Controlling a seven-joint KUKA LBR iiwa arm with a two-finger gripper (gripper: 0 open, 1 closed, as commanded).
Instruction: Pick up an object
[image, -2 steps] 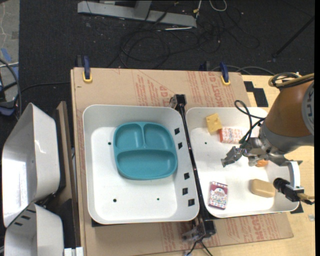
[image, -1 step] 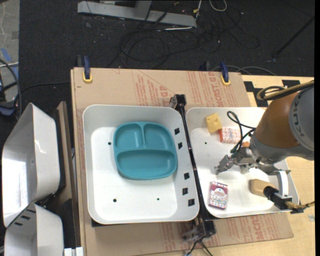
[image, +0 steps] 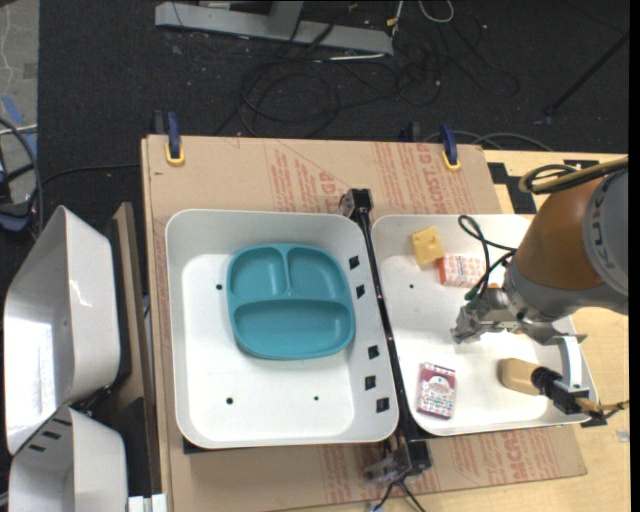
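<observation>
Over the right bin's (image: 400, 300) middle, the gripper (image: 474, 328) is being held low; its opening cannot be told. A cheese wedge (image: 427, 246) and box (image: 461, 269) are lying near the far edge, a card (image: 436, 389) and tan block (image: 518, 376) near the front edge.

arm: reaching in from right, bent low | claw (image: 472, 328): pointing down

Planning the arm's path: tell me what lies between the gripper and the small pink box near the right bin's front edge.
Nothing: the camera view shows bare white bin floor between the gripper and the pink box.
</observation>
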